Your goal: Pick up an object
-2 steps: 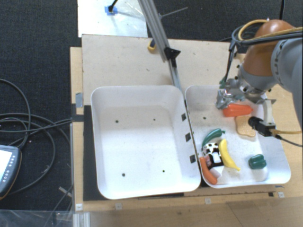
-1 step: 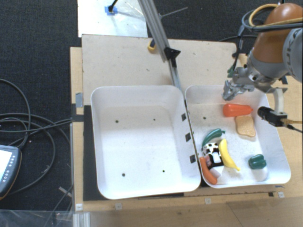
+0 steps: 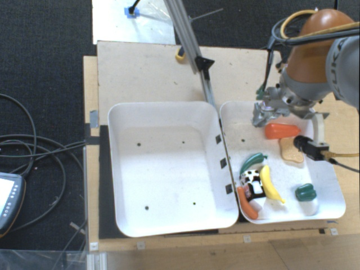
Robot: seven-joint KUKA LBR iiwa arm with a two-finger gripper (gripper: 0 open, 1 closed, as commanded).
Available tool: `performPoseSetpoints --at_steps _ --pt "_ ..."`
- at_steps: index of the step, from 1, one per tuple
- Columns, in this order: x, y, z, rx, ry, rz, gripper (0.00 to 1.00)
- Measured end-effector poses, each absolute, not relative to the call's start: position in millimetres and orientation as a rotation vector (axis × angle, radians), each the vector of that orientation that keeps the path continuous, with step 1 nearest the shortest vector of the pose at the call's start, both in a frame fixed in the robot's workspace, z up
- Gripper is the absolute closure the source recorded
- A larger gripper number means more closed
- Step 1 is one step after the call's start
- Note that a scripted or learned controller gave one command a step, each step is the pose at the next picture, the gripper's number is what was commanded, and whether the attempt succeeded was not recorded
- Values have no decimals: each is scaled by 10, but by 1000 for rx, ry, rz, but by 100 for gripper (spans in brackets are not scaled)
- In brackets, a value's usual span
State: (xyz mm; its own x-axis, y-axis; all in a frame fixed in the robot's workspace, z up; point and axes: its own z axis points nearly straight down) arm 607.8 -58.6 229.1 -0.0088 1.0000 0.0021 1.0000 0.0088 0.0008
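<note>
Where tool (image 3: 263,117) hovers, orange obj (image 3: 282,130) just beside.

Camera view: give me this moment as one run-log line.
arm: over right white bin | hand: low at bin's far end, beside orange carrot-shaped toy | grasp: not confirmed | left white bin: untouched
</note>
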Motion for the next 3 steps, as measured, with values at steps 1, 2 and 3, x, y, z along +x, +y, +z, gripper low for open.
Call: performPoseSetpoints --at_steps 1,2,3 --pt "5831 -28 2228 -2208 -2231 -2 100" --pt "5694 476 2160 -2208 -2231 -2 100" --pt "5451 925 2112 -2208 -2230 -1 100"
